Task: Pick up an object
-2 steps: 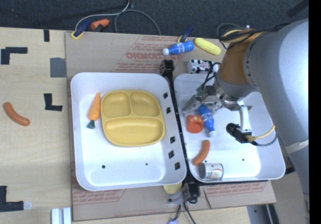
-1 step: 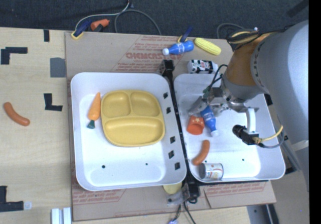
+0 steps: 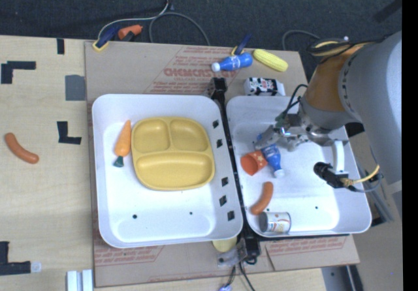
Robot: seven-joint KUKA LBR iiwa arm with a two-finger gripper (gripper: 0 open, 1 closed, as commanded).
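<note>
1. Tabletop [image 3: 39, 100] carries two white bins side by side; the arm [image 3: 339, 87] reaches into the right bin [image 3: 307, 211] from the right.
2. Left bin [image 3: 163, 218] holds a yellow divided plate [image 3: 173, 153] with a toy carrot [image 3: 123, 138] just beside its left edge.
3. End effector [image 3: 282, 134] sits low over the right bin, just above a blue and white bottle [image 3: 273, 159] that touches an orange cup [image 3: 251, 163]; I cannot tell how far its fingers are spread, or whether anything lies between them.
4. Step in hand, as I judge it, is the approach to a grasp on the bottle; the next move calls for settling the fingers astride it without nudging the cup.
5. Smaller things near the front wall are a toy sausage [image 3: 262, 198] and a small tin can [image 3: 275, 222].
6. Fingertips are hard to make out against the wrist hardware, and the arm's bulk is cut off at the right.
</note>
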